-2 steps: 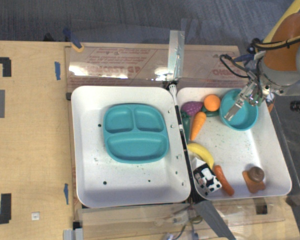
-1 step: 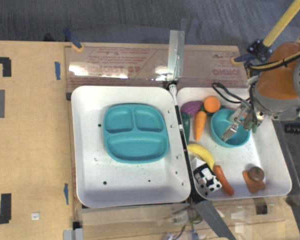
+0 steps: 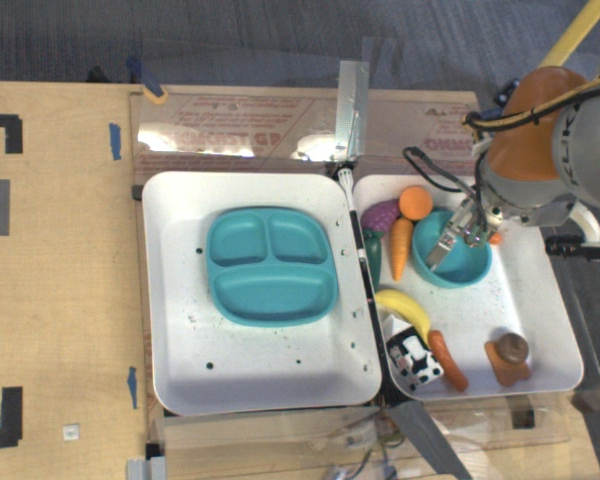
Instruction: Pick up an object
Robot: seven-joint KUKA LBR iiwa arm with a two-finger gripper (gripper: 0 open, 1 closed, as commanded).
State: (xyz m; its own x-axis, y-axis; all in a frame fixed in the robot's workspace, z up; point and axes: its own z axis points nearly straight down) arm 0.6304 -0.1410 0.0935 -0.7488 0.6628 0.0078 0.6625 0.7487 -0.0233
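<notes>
My gripper (image 3: pixel 450 242) hangs over the teal bowl (image 3: pixel 458 260) in the right bin (image 3: pixel 540 298), its metal fingers pointing down-left toward the bowl's inside. A carrot (image 3: pixel 399 248) lies just left of the bowl, with an orange ball (image 3: pixel 415 203) and a purple bunch of grapes (image 3: pixel 380 215) behind it. A banana (image 3: pixel 405 310) sits in front of the bowl. Further forward lie a black-and-white toy (image 3: pixel 414 357), a red sausage-shaped piece (image 3: pixel 448 360) and a brown wooden piece (image 3: pixel 508 356).
The left bin (image 3: pixel 180 368) holds a teal divided plate (image 3: pixel 271 265). A metal divider post (image 3: pixel 351 108) stands behind the seam between the bins. Cables (image 3: pixel 435 173) loop from the wrist above the right bin's back edge.
</notes>
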